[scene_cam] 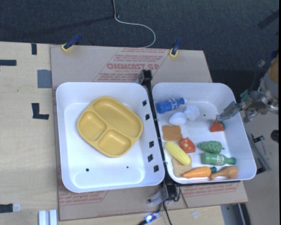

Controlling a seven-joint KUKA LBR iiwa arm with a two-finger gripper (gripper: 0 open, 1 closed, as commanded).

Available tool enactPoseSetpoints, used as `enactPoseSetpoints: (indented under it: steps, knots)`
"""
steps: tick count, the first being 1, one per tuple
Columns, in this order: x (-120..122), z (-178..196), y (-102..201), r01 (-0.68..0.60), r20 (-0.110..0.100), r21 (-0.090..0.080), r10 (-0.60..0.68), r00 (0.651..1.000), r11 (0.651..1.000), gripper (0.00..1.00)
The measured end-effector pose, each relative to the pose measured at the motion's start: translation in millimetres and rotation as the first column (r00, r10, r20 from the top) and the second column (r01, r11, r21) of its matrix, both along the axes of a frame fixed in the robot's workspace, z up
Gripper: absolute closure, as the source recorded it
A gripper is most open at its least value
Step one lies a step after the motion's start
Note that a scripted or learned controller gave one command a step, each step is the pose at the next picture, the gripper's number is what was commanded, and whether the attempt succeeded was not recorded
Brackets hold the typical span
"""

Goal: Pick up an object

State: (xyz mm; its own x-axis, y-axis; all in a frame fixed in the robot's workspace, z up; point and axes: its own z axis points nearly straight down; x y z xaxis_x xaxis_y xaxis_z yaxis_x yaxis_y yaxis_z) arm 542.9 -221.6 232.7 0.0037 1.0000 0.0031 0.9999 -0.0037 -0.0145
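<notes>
Claw [228, 110] sits over right bin [234, 97], near its right wall. Small toy piece [217, 126] just below claw, touching or nearly, can't tell. Bottle [169, 105] & round lump [177, 118] lie well left of claw; corn [178, 153], carrot [197, 173] & 2nd bottle [217, 159] lower left. Left bin [68, 125], far left of claw, w/ tray [109, 125] in it. Both bins on table [18, 125].

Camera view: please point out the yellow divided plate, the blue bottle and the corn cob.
Yellow divided plate [109, 125], camera view, on its middle ridge.
Blue bottle [168, 105], camera view, on its body.
Corn cob [178, 153], camera view, on its middle.
</notes>
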Motion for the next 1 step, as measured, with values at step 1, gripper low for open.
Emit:
enactPoseSetpoints:
  steps: [1]
  knots:
    - [2.8,7.9,0.8,-0.004,0.013,-0.003,0.004,1.000,1.000,0.00]
